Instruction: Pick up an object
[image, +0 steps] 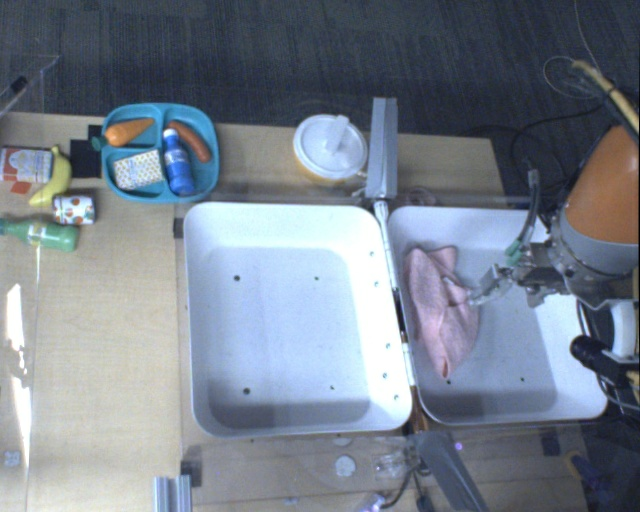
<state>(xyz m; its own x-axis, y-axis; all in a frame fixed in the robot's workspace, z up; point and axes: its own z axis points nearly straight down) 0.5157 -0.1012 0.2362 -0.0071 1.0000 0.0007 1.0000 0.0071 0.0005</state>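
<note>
Two shallow white bins sit side by side on the wooden bench. The right bin holds a pink cloth, crumpled and stretched lengthwise from far to near along that bin's left side, close to the wall it shares with the left bin. The arm reaches in from the right, its orange band showing at the right edge above the grey wrist, and the gripper is low over the right bin with its thin metal fingers pointing left toward the cloth. The fingertips lie right at the cloth's right edge, about midway along its length (whether they touch the fabric is hard to judge at this slant), and no cloth is seen between them; I cannot tell whether the fingers are spread or pressed together, since they overlap from this angle. Well apart from the bins, at the far left of the bench, a blue divided tray carries toy food, with a banana, a small can and a green bottle just to its left. A white lidded cup stands beyond the left bin's far right corner.
</note>
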